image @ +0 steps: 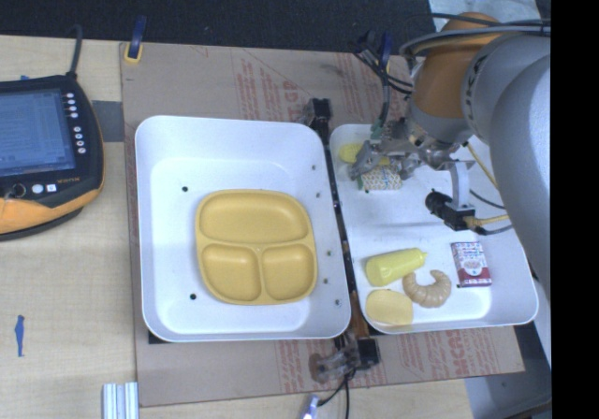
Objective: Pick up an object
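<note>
Tabletop [84, 314] is carrying a cardboard sheet [234, 71] with two white bins; a tablet controller [42, 151] is lying well off to the far side.

The arm [487, 99] is reaching over the right bin [510, 314]. The gripper [379, 165] is hanging at that bin's far corner; whether the jaws are spread or pressed together cannot be told, since the wrist is blocking them.

Directly under the jaws a small pale speckled block [382, 180] is lying, with a yellow piece [348, 153] just beside it. Probable target, judging by the alignment.

Toward the near end of the bin, well apart from the jaws: yellow cylinder [393, 265], croissant [429, 287], yellow disc [388, 308], red packet [470, 262].

The left bin [159, 221] is holding a yellow divided plate [255, 245].
</note>
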Motion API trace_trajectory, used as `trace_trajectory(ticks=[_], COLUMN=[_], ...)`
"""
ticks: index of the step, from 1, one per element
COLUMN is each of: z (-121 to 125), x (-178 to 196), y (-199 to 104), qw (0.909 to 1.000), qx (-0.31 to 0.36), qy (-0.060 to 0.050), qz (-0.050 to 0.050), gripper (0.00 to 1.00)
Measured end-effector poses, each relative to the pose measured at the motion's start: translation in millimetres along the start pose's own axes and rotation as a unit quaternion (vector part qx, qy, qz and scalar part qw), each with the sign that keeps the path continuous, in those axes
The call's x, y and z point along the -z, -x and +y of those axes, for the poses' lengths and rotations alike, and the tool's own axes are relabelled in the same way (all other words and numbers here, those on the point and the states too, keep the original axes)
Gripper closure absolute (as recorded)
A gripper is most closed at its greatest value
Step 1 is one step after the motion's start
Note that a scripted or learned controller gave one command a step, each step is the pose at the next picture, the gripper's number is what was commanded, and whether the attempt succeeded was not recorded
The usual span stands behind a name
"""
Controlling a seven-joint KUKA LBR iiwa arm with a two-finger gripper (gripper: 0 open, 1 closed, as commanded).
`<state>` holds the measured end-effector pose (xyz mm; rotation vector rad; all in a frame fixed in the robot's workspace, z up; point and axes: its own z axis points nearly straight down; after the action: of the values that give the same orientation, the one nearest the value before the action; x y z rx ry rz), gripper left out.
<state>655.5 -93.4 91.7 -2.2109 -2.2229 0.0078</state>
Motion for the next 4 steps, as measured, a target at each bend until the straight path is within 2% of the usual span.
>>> trace_trajectory(ticks=[4], z=[0.2], x=[0.2], y=[0.3], qw=[1.0000], qx=[0.000], qy=[0.000], qz=[0.000], gripper=[0.00])
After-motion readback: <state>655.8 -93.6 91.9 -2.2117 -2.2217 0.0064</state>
